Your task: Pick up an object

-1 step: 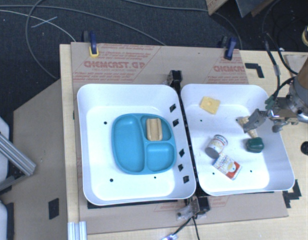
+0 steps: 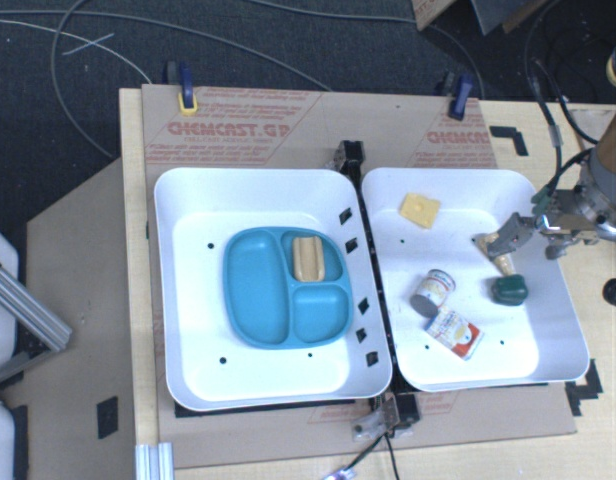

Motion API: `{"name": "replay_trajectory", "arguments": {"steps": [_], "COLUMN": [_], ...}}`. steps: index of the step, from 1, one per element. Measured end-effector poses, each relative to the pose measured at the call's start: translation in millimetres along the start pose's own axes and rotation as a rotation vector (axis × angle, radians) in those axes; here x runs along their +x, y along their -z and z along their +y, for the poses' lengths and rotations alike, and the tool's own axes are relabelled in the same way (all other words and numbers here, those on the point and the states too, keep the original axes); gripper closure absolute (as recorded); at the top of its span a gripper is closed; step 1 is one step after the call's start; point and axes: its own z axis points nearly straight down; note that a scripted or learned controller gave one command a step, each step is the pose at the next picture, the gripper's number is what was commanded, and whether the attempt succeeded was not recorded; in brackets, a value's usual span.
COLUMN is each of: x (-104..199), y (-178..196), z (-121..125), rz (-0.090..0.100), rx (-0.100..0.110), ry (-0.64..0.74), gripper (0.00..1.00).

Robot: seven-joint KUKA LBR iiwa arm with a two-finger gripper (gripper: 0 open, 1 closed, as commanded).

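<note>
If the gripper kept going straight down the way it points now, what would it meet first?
Probably the right bin's floor beside the dark green object, which lies just below the gripper; depth is hard to judge.

The arm (image 2: 603,183) is cut off by the right edge. The label on the small packet (image 2: 455,333) is too tiny to read.

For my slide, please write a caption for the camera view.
Gripper hovers over right bin near green object; blue tray sits in left bin.
</note>
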Motion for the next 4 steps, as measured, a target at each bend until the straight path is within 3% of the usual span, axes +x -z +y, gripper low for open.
{"name": "replay_trajectory", "arguments": {"steps": [3,4], "x": [2,2], "y": [-145,-132], "z": [-19,-17], "rz": [0.002,0.0], "rx": [0.006,-0.001], "ry": [-0.001,-0.001], "gripper": [0.0,1.0]}}
